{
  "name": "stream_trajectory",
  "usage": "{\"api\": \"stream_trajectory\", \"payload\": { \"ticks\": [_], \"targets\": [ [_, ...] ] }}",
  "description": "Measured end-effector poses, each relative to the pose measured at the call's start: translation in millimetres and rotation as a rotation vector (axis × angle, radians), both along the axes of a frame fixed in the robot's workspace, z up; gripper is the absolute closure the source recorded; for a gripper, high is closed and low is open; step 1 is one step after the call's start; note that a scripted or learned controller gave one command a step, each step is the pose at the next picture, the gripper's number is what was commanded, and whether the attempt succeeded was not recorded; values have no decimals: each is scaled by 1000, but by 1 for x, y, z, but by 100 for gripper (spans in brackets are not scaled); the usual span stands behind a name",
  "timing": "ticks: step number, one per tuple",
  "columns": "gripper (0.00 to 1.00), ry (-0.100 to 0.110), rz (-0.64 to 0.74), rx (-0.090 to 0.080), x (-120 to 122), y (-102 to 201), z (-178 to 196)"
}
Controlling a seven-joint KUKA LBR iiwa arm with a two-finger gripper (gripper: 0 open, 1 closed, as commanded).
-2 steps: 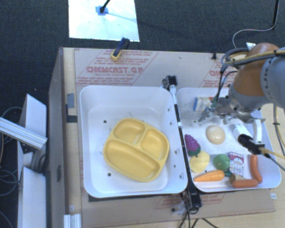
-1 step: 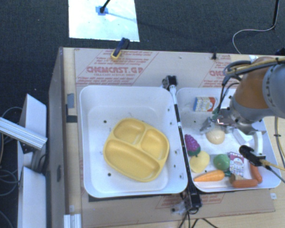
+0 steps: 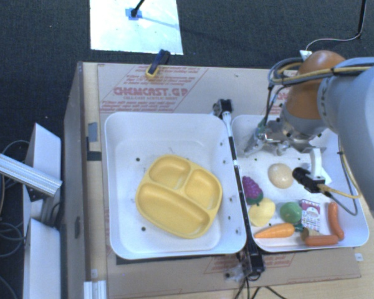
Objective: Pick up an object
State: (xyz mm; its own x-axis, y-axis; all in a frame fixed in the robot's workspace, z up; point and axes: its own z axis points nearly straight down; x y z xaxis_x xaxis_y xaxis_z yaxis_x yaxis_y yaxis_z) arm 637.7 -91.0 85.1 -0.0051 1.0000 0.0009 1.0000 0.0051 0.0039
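Crowding the right bin (image 3: 360, 229): toy foods (image 3: 280, 175).

The place looked like a robotics lab or test cell, not a home. A grey industrial arm (image 3: 355, 98) with an orange band (image 3: 311, 83) reached over a counter (image 3: 90, 167) topped with printed cardboard (image 3: 153, 89). Two shallow white bins (image 3: 121, 167) sat side by side on it, clamped together along a black divider (image 3: 235, 173). One bin held a yellow sectioned tray (image 3: 177, 195); the other held plastic toy food (image 3: 280, 231). Loose cables (image 3: 3, 229) ran over dark carpet (image 3: 37, 42), beside an aluminium rail (image 3: 25, 173) and a bare white panel (image 3: 134, 17) lying on the floor.
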Motion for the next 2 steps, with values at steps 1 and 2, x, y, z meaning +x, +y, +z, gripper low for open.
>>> {"api": "stream_trajectory", "payload": {
  "ticks": [1,2],
  "targets": [
    [0,4,-4,-1,-53,-15,-1],
    [0,1,-1,-2,9,-29,0]
  ]
}}
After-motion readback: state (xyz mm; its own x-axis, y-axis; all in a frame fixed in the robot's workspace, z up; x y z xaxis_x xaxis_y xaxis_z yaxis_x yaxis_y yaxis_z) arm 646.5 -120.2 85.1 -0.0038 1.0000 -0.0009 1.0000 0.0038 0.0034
